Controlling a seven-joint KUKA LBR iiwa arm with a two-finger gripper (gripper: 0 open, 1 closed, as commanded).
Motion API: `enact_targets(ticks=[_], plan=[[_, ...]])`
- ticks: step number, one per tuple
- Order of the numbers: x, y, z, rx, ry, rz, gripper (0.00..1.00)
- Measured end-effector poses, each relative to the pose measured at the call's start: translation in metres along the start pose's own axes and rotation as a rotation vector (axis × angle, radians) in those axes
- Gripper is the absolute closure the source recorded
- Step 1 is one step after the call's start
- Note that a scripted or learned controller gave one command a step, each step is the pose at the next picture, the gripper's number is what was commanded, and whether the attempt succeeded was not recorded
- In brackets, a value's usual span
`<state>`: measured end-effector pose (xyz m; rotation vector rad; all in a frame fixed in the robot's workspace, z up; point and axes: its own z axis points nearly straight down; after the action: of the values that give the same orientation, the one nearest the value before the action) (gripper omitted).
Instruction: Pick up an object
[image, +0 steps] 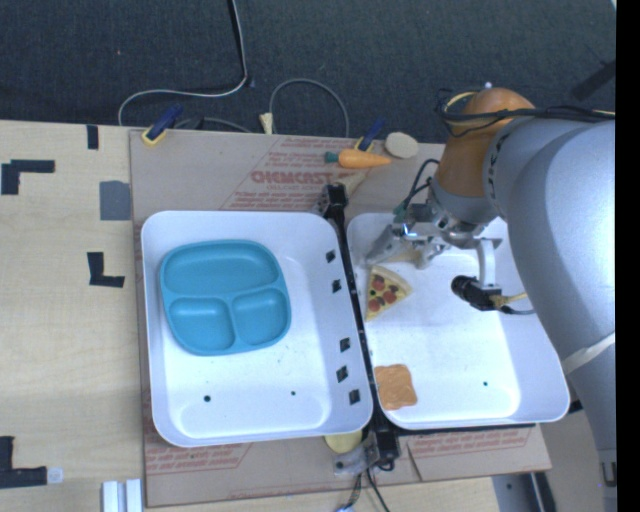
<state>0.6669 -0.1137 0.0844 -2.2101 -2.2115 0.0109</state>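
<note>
Two glossy white bins (150, 330) are sitting on the desk: the left holding one three-compartment blue plate (226, 297), the right one pizza wedge (385, 291) and one toast square (396, 385), with the tool (395, 245) hovering just beyond the pizza, its grip unreadable.

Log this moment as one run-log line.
gripper over right bin, above pizza slice | nothing seen held | toast untouched | blue plate left bin

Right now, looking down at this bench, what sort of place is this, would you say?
Probably a robotics lab set up for grasping trials. A grey arm's gripper reaches into the right white bin, which holds a toy pizza slice and a toast-like piece; the left bin holds a blue divided plate.
</note>
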Motion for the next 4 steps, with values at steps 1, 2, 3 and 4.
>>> enact_targets(ticks=[1, 2, 3, 4], plan=[[0.014, -0.048, -0.001, -0.019, -0.008, 0.0, 0.0], [0.009, 0.0, 0.0, 0.0, -0.003, 0.0, 0.0], [0.019, -0.02, -0.001, -0.018, -0.008, 0.0, 0.0], [0.003, 0.0, 0.0, 0.0, 0.002, 0.0, 0.0]])
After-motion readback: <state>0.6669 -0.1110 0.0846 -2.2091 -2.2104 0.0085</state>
